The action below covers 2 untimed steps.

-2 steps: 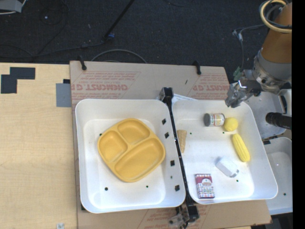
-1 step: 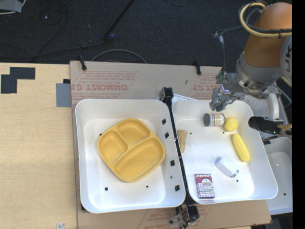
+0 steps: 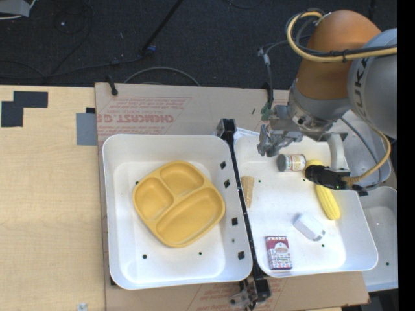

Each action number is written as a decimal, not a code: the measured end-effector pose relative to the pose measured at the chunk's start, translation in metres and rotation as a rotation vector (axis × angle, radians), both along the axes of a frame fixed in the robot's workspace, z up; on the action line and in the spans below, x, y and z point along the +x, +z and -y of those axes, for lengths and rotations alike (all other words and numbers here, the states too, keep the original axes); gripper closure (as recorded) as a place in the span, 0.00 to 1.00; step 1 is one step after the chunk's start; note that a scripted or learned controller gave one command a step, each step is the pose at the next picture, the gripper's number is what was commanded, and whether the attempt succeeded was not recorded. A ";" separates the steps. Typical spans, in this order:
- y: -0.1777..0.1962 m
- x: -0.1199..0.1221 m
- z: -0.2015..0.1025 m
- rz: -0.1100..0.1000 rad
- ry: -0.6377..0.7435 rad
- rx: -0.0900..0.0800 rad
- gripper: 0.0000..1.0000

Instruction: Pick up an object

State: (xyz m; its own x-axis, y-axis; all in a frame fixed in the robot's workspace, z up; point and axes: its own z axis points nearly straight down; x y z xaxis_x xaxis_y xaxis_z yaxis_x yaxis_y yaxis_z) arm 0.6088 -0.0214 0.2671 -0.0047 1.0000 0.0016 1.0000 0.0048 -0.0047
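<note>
From above, the arm (image 3: pixel 379 76) came in from the right, with its orange band high over the jar (image 3: pixel 294 162). The gripper (image 3: pixel 268 148) hung just left of the jar and a bit behind it, over the back part of the right bin (image 3: pixel 279 209). It was very near the jar. I could not tell if they touched. I also could not tell if the gripper was open or shut, because it looked like one dark lump from this angle. Nothing could be seen held in it.

The jar lay on its side on the white floor of the right bin. It was small, with a dark lid toward the gripper and a pale label.

A yellow corn (image 3: pixel 329 203) lay to the right of the jar and nearer the front, pointing front to back. A small white block (image 3: pixel 308 226) lay in front of the jar, close to the corn's front tip but apart from it. A red and white box (image 3: pixel 278 252) lay flat farther forward of the jar, by the front wall of the bin. A tan cone (image 3: pixel 248 190) lay left of the jar and a little forward, next to the bin's left wall.

Well left of the jar was the left bin (image 3: pixel 123 173). In it lay a yellow tray (image 3: pixel 179 203) with three hollow parts, turned at a slant.
</note>
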 end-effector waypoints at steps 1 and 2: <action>-0.019 0.003 -0.054 -0.001 -0.001 -0.001 1.00; -0.035 -0.006 -0.104 -0.001 0.000 0.000 1.00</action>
